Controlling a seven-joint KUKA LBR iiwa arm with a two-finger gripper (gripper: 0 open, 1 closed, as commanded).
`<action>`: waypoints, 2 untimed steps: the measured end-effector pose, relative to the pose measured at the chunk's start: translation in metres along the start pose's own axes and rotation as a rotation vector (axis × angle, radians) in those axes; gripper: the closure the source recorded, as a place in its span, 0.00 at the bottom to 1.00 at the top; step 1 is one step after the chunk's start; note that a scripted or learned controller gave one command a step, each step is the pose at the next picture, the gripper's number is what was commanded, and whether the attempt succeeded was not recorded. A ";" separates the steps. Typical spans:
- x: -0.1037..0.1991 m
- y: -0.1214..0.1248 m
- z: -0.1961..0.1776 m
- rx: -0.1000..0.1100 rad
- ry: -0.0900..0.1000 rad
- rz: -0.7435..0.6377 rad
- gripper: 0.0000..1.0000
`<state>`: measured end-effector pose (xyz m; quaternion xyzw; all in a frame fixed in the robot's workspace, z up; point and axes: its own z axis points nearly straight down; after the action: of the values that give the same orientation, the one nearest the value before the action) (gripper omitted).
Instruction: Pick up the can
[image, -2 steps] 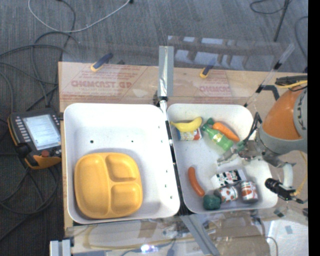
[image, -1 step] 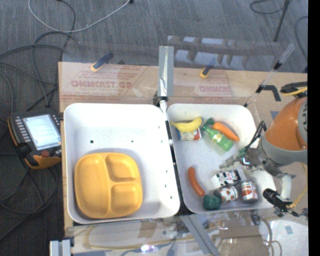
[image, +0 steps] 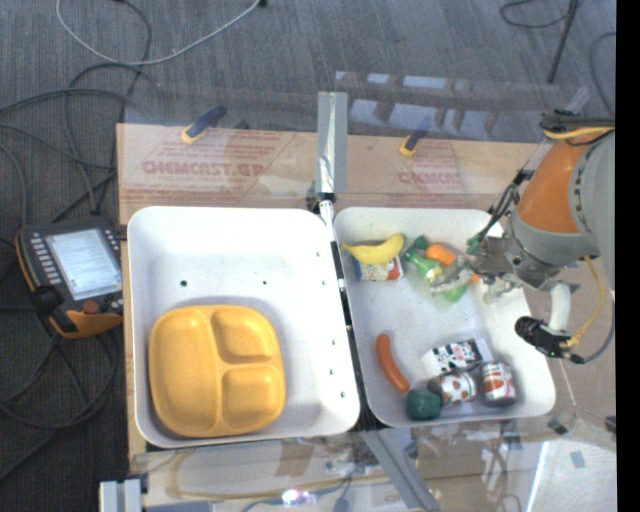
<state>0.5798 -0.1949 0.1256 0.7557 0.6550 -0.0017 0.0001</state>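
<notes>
A small red and white can (image: 497, 382) sits near the front right corner of the right bin (image: 420, 320). Beside it on the left lies a second can-like item with a red and white label (image: 455, 388). My gripper (image: 478, 266) hangs over the bin's far right part, well behind the cans and close to a green item (image: 449, 289). The grey arm with its orange band (image: 553, 195) reaches in from the right.
A banana (image: 375, 248) on a small carton (image: 385, 268), a green and orange toy (image: 430, 254), a red sausage (image: 392, 362), a dark green lump (image: 423, 404) and a patterned box (image: 459, 353) share the right bin. A yellow divided plate (image: 217, 368) lies in the left bin (image: 230, 250).
</notes>
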 end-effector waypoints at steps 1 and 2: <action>0.072 -0.047 0.035 -0.014 -0.003 0.025 0.00; 0.019 0.007 -0.106 0.000 -0.002 0.221 0.00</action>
<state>0.5896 -0.1764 0.2312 0.8232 0.5677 -0.0024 0.0011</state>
